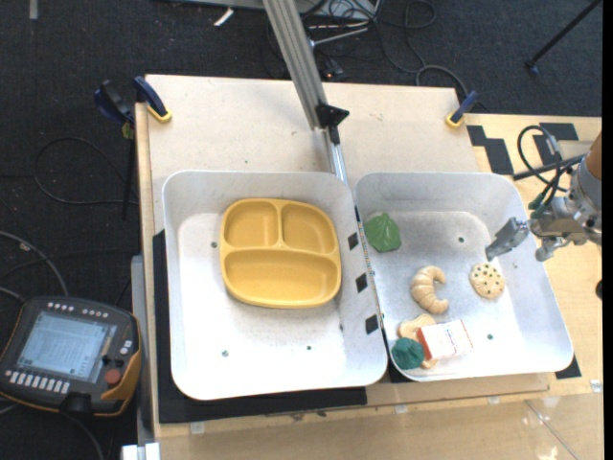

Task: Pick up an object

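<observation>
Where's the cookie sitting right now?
The cookie lies in the right bin, toward its right side, just right of the croissant and below-left of the gripper.

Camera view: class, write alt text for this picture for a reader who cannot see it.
A robot gripper hovers at the right edge of the right white bin, which holds a cookie, a croissant, a green leafy item, a small red-and-white box and a dark green item. The left white bin holds a yellow divided plate.
</observation>
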`<state>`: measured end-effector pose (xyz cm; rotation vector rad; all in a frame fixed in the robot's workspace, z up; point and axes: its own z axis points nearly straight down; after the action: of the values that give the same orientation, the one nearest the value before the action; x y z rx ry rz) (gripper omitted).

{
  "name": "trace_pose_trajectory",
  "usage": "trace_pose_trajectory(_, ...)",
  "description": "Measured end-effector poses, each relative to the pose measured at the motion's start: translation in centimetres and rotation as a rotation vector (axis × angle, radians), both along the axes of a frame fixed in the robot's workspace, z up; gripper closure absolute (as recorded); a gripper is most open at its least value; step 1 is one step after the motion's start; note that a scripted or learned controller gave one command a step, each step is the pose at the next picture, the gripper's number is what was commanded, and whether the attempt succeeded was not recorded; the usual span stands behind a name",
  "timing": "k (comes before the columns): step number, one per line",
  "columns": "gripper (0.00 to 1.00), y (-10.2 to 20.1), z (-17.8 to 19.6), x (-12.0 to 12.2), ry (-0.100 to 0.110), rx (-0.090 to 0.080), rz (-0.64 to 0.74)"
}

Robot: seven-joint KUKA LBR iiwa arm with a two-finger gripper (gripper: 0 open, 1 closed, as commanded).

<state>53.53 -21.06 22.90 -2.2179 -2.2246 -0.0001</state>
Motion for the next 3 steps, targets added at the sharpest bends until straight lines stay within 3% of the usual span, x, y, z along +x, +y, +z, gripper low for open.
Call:
trace_pose_trajectory(1, 0.0, 0.0, 0.0, 0.0, 0.0, 0.0, 0.0)
trace_pose_trajectory(3, 0.0, 1.0, -10.1, 0.4, 0.005, 0.002, -0.002)
